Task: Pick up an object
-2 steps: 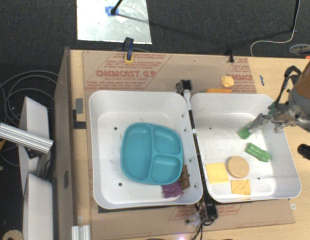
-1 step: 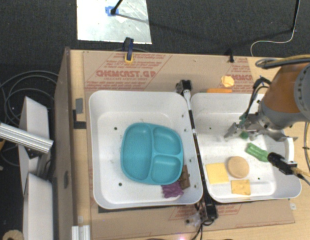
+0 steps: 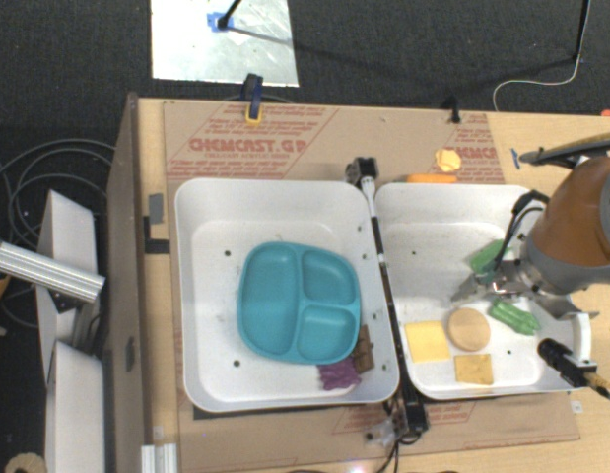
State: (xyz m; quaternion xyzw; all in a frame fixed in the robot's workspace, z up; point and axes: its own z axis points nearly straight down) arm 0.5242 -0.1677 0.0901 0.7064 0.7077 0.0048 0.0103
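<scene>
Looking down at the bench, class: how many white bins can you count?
2. The left bin holds a blue plate; the right bin holds small food pieces, beside the gripper.

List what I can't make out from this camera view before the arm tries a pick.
- Gripper: small and blurred against the right bin; finger state unclear.
- Green objects: partly covered by the arm; how many is unclear.
- Brown item: tucked under the teal plate's edge, too small to identify.

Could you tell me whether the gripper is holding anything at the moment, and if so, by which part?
It cannot be told. The gripper sits low in the right bin among the green pieces, but nothing visibly sits in its grasp.
</scene>
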